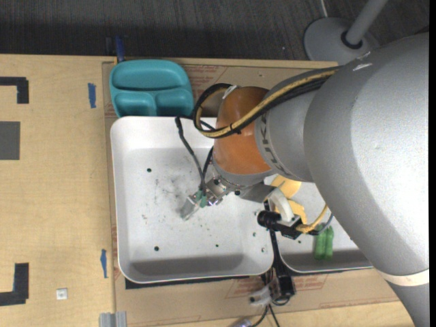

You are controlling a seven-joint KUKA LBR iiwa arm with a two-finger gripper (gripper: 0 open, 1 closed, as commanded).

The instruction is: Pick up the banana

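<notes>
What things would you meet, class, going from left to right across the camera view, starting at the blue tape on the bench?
Blue tape mark → teal tray → orange band on the arm → banana → green object.

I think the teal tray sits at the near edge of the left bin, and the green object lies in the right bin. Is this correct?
Not quite. The camera view shows the teal tray at the far edge of the left bin, beyond its top rim, not the near edge. The rest holds: the green object lies in the right bin.
</notes>
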